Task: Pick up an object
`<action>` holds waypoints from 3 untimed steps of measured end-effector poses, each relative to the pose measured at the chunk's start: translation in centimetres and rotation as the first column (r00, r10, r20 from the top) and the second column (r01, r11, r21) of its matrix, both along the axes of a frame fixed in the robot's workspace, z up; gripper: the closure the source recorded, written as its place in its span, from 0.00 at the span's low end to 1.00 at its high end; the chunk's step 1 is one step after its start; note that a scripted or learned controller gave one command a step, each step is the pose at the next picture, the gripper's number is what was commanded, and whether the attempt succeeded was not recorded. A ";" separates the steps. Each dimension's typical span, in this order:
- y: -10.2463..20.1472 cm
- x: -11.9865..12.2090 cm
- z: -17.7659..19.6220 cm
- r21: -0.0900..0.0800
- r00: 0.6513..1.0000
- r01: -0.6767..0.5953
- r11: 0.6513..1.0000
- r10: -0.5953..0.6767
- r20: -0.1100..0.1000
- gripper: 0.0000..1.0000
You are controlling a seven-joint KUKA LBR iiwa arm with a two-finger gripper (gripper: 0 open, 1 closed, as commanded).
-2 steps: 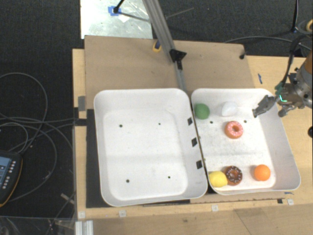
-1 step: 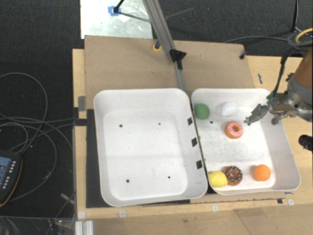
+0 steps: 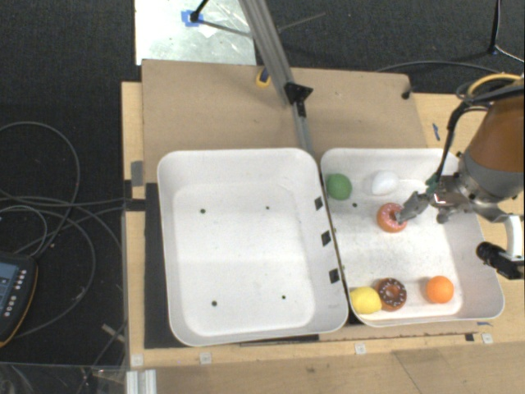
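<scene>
The right bin [image 3: 476,249] holds several small objects. A pink ring-shaped doughnut [image 3: 390,218] lies near its middle, with a white ball [image 3: 384,182] and a green ball [image 3: 339,187] behind it. Along the front wall sit a yellow lemon [image 3: 366,300], a dark chocolate doughnut [image 3: 392,293] and an orange ball [image 3: 440,289]. My gripper [image 3: 405,212] reaches in from the right and its dark tip rests at the pink doughnut's right edge, touching or just over it. The finger gap is too small to make out.
The left bin [image 3: 238,245] lies beside the right one, sharing a clipped wall. A grey pole [image 3: 271,48] slants over the bench's back. Cables hang by the arm at the right. Brown board surrounds the bins.
</scene>
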State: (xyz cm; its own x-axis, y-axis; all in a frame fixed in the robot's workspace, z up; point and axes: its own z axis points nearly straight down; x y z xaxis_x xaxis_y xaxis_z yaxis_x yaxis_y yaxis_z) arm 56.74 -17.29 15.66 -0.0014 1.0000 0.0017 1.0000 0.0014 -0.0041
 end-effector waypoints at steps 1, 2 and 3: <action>0.4 -0.4 -4.3 0.000 1.000 0.000 1.000 0.000 0.001 0.00; 0.3 -0.2 -3.0 -0.002 1.000 0.000 1.000 0.000 0.008 1.00; -0.2 0.7 3.0 -0.004 1.000 -0.003 1.000 0.003 0.012 1.00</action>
State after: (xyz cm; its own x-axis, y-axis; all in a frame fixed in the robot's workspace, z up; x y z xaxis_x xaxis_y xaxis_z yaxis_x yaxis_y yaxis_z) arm 57.42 -17.53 18.66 -0.0045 1.0000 -0.0027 1.0000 0.0045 0.0076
